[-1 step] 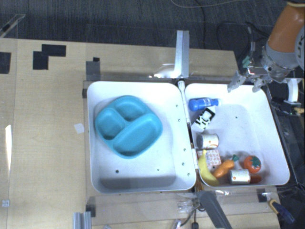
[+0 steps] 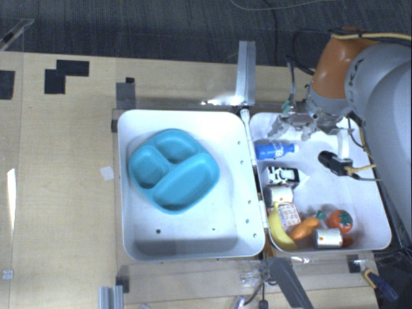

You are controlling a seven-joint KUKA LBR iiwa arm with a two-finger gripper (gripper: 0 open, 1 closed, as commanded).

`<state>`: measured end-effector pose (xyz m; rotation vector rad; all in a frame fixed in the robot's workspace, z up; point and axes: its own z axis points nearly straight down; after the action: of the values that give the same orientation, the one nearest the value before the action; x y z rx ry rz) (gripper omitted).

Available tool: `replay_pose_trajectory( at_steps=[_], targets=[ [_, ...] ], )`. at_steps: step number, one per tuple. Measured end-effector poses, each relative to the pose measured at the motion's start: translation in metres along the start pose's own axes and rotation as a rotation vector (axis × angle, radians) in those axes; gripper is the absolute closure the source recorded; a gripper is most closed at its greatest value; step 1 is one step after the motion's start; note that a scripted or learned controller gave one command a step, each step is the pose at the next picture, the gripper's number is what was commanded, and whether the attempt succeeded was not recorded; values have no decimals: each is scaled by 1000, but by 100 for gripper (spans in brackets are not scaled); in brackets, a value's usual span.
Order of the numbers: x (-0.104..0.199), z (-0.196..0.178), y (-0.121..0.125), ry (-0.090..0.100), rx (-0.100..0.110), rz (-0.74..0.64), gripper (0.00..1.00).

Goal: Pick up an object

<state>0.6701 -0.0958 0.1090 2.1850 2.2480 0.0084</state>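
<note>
The grey metal gripper (image 2: 293, 122) hangs just above the small blue plastic bottle (image 2: 273, 150) lying in the right white bin (image 2: 380, 227), probably lining up a grab, though I can't tell how wide its fingers are.

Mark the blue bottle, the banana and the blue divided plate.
blue bottle (image 2: 273, 150): camera view, middle of its body.
banana (image 2: 277, 229): camera view, middle of its curve.
blue divided plate (image 2: 172, 169): camera view, ridge between its compartments.
</note>
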Motion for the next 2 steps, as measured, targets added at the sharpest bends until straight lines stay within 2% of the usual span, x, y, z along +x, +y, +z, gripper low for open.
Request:
replay_pose_trajectory(
  at_steps=[1, 2],
  targets=[
    [-19, 20, -28, 0, 0, 32, 0],
    [-17, 7, -24, 1, -10, 29, 100]
  ],
)
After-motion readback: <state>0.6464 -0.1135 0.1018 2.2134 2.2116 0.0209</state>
